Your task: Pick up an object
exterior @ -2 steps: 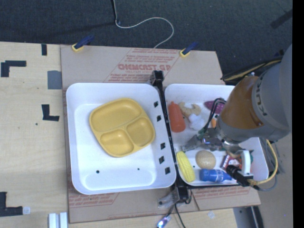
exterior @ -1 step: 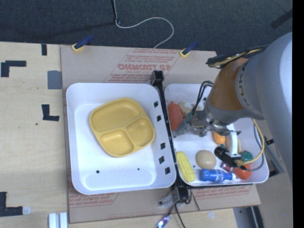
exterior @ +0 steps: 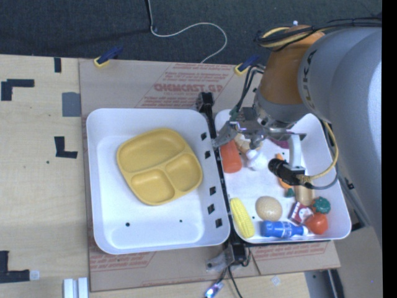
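Left bin (exterior: 99,166), frame's centre-left: holds a yellow divided plate (exterior: 160,165) lying flat, tilted diagonally, sitting in the upper half with bare white floor below it. Nothing else in there, so probably the drop-off side.

Divider between bins runs down mid-frame with black clips along it.

Right bin (exterior: 338,225), centre-right: all the pickable clutter sits here. An orange carrot-like piece (exterior: 231,158) stands just right of the divider, upper part of the bin. Lower down, a yellow corn cob (exterior: 241,216) lies along the divider, a beige egg-shaped item (exterior: 268,207) beside it, a blue bottle (exterior: 280,230) lying flat at the bottom edge, and a red tomato-like item (exterior: 317,223) at lower right.

Gripper (exterior: 245,143) hangs low over the bin's upper left, just beside the carrot piece, arm reaching in from the right. Cannot tell how the tool is set; wrist and cables clutter it. Likely target is the carrot piece or small items under it, but nothing is visibly held.
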Tool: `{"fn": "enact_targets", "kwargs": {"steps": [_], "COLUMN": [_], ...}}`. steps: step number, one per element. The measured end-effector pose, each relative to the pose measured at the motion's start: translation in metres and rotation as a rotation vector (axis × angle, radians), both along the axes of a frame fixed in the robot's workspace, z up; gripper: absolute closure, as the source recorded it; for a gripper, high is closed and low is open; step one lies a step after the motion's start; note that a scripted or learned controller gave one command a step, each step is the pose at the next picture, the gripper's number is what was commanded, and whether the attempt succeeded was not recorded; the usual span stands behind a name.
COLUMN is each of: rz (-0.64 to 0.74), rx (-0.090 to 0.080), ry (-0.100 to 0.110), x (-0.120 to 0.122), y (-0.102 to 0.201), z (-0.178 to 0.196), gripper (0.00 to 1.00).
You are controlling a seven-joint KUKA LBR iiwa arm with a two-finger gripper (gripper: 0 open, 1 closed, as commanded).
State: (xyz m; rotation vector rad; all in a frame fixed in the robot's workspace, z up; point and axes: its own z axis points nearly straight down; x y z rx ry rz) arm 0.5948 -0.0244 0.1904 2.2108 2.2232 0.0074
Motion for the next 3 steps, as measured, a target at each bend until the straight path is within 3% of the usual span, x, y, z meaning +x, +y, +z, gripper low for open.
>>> {"fn": "enact_targets", "kwargs": {"steps": [1,2,3], "rz": [0.002,-0.003,-0.008], "rx": [0.006,0.000,0.000], "ry": [-0.004,0.010,0.012], "x": [-0.093,-0.092,-0.112], "y": [0.045,0.043,0.014], "z": [0.162,0.162,0.133], "gripper": [0.00,1.00,1.00]}}
